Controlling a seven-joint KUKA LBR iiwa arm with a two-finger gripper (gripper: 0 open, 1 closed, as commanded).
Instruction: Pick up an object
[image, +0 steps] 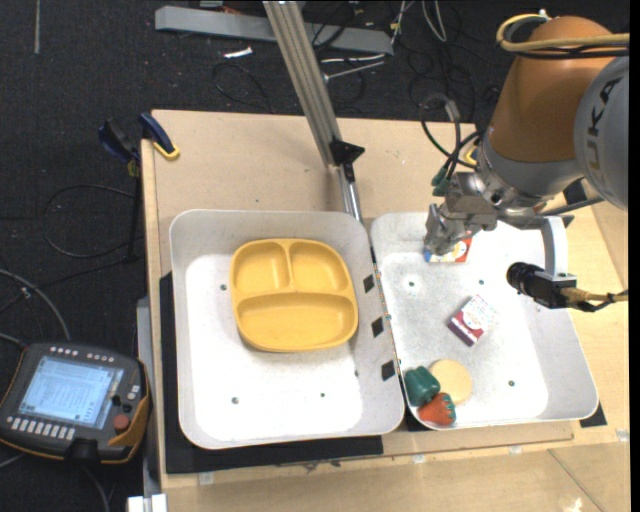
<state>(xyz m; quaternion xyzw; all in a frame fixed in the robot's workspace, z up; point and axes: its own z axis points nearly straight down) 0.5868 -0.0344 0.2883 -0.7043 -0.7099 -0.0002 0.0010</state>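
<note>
My gripper (441, 242) hangs over the far part of the right bin (560, 345), pointing down at a small red, white and blue packet (455, 252) that lies right under its tips. A small white and purple box (471, 320) lies in the middle of the right bin. At the bin's near left corner sit a green piece (421, 382), a red piece (437, 409) and a tan round disc (453, 377), all touching.
The left bin (200, 400) holds a yellow divided plate (294, 294). A black clip or sensor (530, 281) sticks in over the right bin's right side. A metal pole (315, 90) slants up behind the bins. A teach pendant (70, 400) lies at the lower left.
</note>
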